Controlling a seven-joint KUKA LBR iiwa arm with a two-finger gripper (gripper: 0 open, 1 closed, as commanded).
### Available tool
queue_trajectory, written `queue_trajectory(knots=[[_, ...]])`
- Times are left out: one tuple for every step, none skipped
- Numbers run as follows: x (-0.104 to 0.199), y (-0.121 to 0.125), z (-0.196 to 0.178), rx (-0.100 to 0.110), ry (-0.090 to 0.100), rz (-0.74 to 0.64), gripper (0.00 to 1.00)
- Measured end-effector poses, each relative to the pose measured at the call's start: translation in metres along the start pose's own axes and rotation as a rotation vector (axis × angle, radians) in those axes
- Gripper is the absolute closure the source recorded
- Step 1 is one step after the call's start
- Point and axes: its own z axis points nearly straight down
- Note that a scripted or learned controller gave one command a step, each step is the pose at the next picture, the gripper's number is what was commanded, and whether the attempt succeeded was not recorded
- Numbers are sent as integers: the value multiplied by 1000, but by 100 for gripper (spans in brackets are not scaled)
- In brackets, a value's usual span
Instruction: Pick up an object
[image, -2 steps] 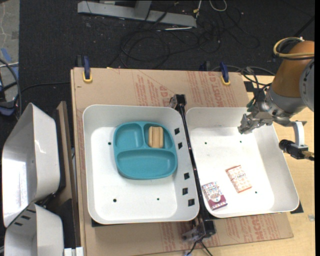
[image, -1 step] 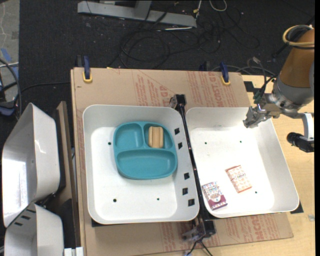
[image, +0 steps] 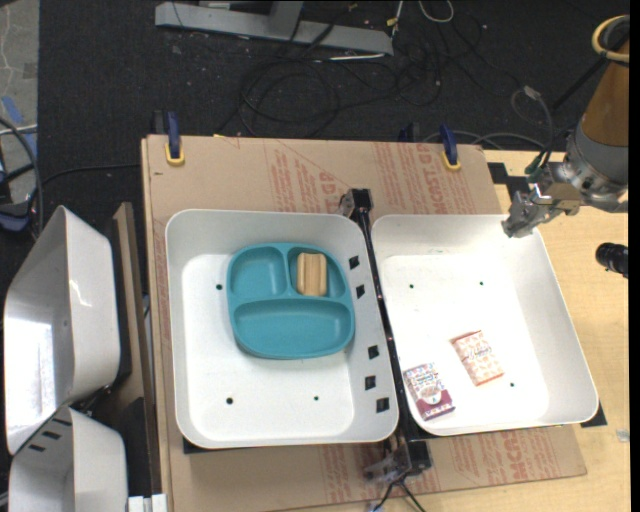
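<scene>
My gripper (image: 521, 222) hangs over the far right corner of the right bin (image: 530, 262), well above its floor, with nothing seen between its fingers. Two flat packets lie near the bin's front: an orange-and-white one (image: 477, 358) and a maroon-and-white one (image: 428, 390) to its left. In the left bin (image: 195, 330) sits a teal divided plate (image: 291, 301). A tan wooden block (image: 312, 274) rests in the plate's upper right compartment.
Both bins stand on a cardboard sheet (image: 300, 170) held by clamps at its far edge. Black clips join the bins along their shared wall (image: 372, 300). White tubs (image: 55, 320) stand off the bench at the left. Cables lie on the dark floor behind.
</scene>
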Motion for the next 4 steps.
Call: queue_trajectory(knots=[[54, -15, -8, 7, 5, -4, 100], [96, -26, -3, 9, 4, -3, 100], [141, -48, 10, 10, 4, -3, 100], [193, -75, 17, 12, 5, -4, 100]])
